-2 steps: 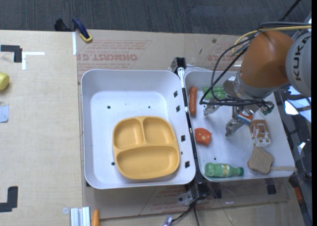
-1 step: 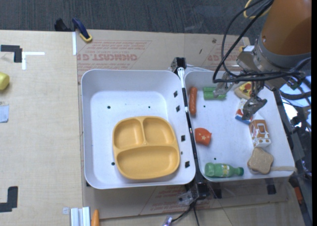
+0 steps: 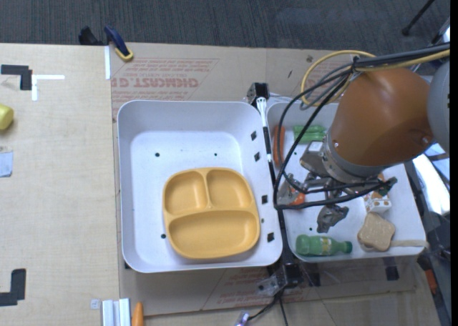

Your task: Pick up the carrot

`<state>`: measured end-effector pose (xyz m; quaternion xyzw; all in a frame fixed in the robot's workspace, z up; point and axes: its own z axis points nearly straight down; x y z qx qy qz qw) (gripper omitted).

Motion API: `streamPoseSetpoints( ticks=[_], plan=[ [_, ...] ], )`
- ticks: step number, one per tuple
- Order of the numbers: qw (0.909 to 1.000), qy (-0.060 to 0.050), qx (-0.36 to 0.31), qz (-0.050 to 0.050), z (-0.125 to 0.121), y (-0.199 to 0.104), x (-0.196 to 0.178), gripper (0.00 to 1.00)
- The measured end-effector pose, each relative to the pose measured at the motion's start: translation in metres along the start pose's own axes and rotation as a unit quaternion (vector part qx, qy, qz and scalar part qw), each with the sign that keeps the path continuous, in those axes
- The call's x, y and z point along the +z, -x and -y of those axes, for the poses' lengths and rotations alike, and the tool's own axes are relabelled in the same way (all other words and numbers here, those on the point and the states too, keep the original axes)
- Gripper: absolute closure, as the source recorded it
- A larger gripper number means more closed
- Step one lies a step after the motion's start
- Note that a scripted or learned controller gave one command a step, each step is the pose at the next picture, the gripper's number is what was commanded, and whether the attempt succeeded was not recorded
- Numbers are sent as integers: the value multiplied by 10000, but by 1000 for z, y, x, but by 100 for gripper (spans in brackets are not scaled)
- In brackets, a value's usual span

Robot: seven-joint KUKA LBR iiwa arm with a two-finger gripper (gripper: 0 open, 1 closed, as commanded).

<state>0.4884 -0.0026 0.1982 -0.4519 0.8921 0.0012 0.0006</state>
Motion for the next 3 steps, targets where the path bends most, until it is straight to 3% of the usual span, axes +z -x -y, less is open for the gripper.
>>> streamPoseSetpoints(
  ticks=[1,2,3],
  plan=[
    [9824,-34,-1869,29,1,17,-237,0],
    [9206,8,-3905,6,-30,25,-112,0],
    [8997,12,-4366,2,-59,62,8,0]
  ],
)
